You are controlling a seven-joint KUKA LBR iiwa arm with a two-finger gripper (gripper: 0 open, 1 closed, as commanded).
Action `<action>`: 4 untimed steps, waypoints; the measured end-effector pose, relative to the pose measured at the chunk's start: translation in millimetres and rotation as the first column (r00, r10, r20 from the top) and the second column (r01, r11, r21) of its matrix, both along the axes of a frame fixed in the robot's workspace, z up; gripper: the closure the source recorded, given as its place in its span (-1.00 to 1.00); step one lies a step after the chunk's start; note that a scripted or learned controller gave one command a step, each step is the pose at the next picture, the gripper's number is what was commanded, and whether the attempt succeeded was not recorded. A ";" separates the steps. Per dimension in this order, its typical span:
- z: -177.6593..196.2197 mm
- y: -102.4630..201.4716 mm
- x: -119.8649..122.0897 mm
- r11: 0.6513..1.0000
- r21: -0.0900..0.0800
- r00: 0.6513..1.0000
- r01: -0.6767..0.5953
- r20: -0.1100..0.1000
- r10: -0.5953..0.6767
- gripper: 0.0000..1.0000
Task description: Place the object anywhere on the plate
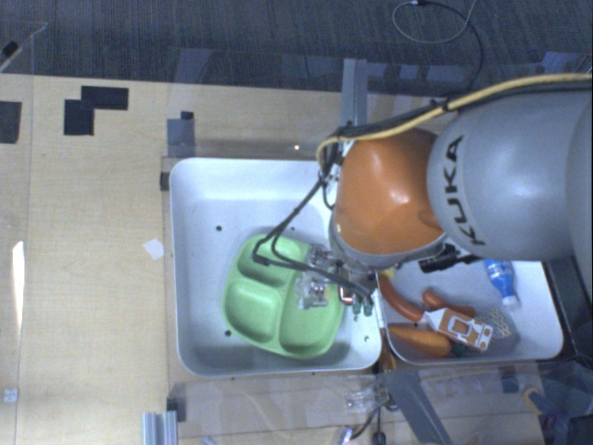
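Observation:
A light green divided plate [271, 302] lies in the left white bin [199, 248], toward its front right. My gripper [320, 290] hangs over the plate's right side, just below the arm's orange band [384, 193]. Its metal parts and cables blur together over the green surface. I see no object between the fingers.
The right bin [547, 341] holds an orange tool [408, 309], another orange item [422, 341], an orange-and-white piece [463, 330] and a blue-capped bottle [501, 279]. The big grey arm covers most of that bin. Pale wooden bench lies to the left.

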State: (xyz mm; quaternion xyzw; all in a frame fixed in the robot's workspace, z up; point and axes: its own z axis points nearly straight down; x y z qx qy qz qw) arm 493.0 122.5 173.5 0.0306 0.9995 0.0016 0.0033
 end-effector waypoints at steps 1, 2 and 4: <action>-12.4 -4.5 -4.5 0.964 -0.002 0.964 -0.267 -0.001 0.267 1.00; 12.0 -11.3 4.4 0.910 -0.003 0.910 -0.414 0.003 0.414 1.00; 13.2 -100.0 47.5 0.931 -0.005 0.931 -0.365 0.005 0.365 1.00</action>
